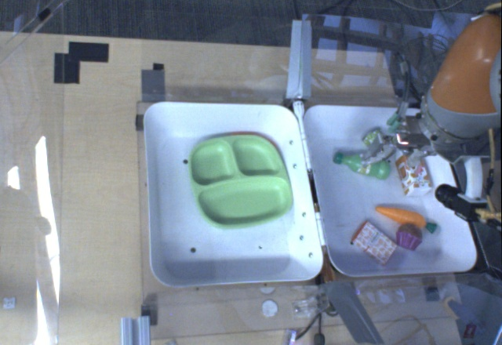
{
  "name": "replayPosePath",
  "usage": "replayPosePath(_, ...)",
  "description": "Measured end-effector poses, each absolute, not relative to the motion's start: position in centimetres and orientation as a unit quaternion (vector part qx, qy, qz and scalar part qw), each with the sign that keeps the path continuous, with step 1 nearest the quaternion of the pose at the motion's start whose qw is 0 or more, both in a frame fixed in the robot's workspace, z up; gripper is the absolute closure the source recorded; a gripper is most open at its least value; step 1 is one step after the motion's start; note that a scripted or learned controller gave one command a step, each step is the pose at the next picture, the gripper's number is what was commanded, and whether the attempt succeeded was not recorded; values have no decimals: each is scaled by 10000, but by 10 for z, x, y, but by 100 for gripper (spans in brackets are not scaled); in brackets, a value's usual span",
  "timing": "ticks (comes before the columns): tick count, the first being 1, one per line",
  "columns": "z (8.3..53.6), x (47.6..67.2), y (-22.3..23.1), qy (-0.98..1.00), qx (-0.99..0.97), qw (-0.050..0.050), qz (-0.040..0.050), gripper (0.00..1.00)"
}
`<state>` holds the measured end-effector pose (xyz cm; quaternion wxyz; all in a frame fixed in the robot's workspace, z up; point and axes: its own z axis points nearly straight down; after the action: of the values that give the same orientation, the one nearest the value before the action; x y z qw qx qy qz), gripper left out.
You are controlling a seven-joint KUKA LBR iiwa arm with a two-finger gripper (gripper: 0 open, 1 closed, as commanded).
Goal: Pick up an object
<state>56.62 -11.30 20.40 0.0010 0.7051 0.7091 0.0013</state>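
Observation:
The right bin [343, 206] holds several small objects. A green bottle [365, 165] lies on its side near the bin's middle, with a crumpled green and white wrapper [373, 136] just behind it. A red and white snack packet [413, 176] lies to the bottle's right. Toward the front are an orange carrot [401, 216], a purple piece [409, 237] and a small patterned box [373, 242]. My gripper [401, 139] hangs low over the far part of this bin, between the wrapper and the packet. Nothing shows in its grasp.
The left bin [172, 245] holds a green divided plate [239, 179]. A metal divider [307, 179] separates the two bins. The arm's orange band [467, 69] and grey wrist cover the right bin's far right corner. Cables lie behind the bins.

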Motion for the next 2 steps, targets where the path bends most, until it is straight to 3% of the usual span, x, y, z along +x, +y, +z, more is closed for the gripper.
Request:
replayPosePath(1,109,601,-155,6842,7292,84,94,0)
replayPosePath(2,96,630,-151,7009,7132,110,70,0)
